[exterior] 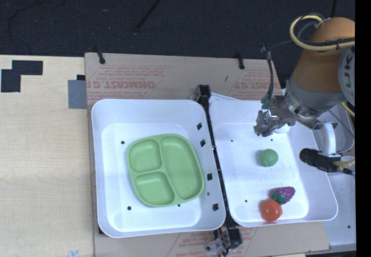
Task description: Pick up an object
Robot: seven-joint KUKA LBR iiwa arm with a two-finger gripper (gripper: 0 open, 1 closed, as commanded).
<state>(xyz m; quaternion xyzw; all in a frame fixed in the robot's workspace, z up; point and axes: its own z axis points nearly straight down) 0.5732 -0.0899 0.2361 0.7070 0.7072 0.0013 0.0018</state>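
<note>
Green ball (268,158) near the middle of the right-hand white bin (235,112), loose on the floor and apart from everything else. Nearer the front edge of the same bin, a purple toy (283,194) with a green patch, perhaps a grape bunch. At its lower left, touching or just beside it, an orange-red round fruit (271,210), tomato-like. Both well apart from the ball.

Gripper (265,125) over the far part of that bin, just beyond the ball in the view, with a gap showing between them. Open or closed: impossible to tell from this angle. Carried on the grey arm (313,90) coming in from the right, with the orange band (329,41) above the wrist.

In the left-hand white bin (99,134), a light green plate (165,170) with three compartments, lying flat, slightly turned, roughly centred. Between the two bins, a black divider strip (210,151). Under both, a brown cardboard sheet (145,79) with red printing, on a pale wooden bench (40,151).
</note>
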